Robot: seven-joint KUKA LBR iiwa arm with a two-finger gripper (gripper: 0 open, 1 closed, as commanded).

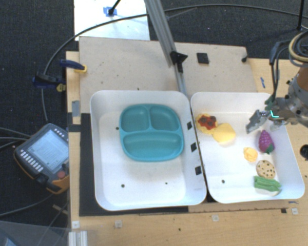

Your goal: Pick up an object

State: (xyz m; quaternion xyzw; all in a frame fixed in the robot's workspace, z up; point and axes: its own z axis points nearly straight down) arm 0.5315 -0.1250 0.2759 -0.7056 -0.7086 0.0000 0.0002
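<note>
In the right bin (220, 191) lie several toy foods: a red and yellow piece (207, 122), a pale yellow lump (224, 133), a purple grape bunch (266, 141), a small yellow piece (250, 154), a spotted cookie (265, 169) and a green piece (267, 185). My gripper (262, 121) hangs over the bin's upper right part, just above the grape bunch. Nothing shows between its fingers.
The left bin (108, 188) holds a teal divided plate (151, 132). A slanted metal pole (161, 27) crosses the board behind the bins. A teach pendant (43, 155) lies off the bench at left, with cables around it.
</note>
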